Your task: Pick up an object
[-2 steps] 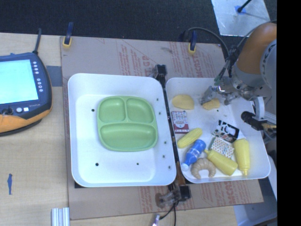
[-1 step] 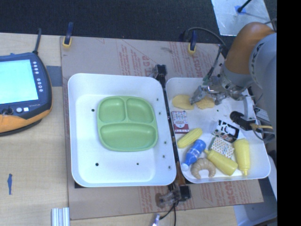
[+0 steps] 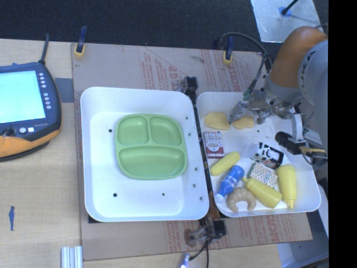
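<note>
My right bin [image 3: 312,202] is crowded along its near half: corn cob [image 3: 224,163], blue bottle [image 3: 230,181], croissant [image 3: 240,200], two yellow bottles [image 3: 277,188]. The left bin [image 3: 97,149] offers bare floor around the green divided plate [image 3: 150,146].

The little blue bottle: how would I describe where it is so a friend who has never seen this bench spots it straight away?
Start at the right-hand white bin, the one crowded with toy food. Look to its near-left part, beside the wall it shares with the other bin: the blue bottle lies tilted there, between the corn cob above and the croissant below. It is the one blue thing among yellow and tan neighbours.
</note>
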Robot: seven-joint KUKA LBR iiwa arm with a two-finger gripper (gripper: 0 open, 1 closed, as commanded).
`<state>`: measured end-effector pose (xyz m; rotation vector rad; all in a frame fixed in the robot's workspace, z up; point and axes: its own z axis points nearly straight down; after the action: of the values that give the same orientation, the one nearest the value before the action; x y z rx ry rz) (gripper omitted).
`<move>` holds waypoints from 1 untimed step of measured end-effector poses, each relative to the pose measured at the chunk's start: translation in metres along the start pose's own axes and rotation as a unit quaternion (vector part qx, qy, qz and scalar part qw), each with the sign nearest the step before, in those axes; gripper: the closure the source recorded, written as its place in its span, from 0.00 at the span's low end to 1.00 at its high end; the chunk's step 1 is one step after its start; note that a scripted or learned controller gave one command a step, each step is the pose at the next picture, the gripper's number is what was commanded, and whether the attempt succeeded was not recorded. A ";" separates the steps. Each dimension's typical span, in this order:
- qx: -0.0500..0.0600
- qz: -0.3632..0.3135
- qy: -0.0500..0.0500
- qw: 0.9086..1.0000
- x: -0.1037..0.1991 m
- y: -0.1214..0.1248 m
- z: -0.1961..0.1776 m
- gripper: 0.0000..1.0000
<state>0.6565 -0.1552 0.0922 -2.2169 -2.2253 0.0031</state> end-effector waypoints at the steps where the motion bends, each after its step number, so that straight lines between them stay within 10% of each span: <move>1: 0.002 -0.001 0.001 1.000 0.008 0.000 0.000 0.00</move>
<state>0.6561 -0.1468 0.0919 -2.2135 -2.2243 0.0053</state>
